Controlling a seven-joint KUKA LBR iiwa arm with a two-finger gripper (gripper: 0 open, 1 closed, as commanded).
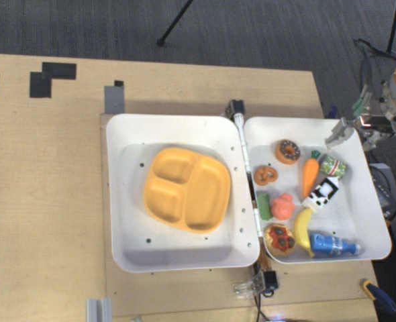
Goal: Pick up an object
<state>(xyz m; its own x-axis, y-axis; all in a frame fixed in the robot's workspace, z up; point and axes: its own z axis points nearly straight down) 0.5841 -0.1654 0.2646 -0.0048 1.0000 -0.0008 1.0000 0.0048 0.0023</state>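
The right bin [359, 206] holds several toy items: a chocolate donut [288, 151], a pretzel [266, 175], an orange carrot [309, 174], a green can [333, 166], a black-and-white block [322, 192], a green piece [263, 205], a pink-red piece [283, 206], a banana [301, 229], a small pizza [279, 239] and a blue bottle [332, 245]. My gripper [354, 131] hangs over the bin's far right corner, just above and right of the green can. Nothing is seen in its grasp.
The left bin [127, 240] holds a yellow divided plate [186, 188] in its middle. A low divider [246, 173] separates the two bins. The arm [394, 92] comes in from the upper right. Wooden bench surface spreads to the left.
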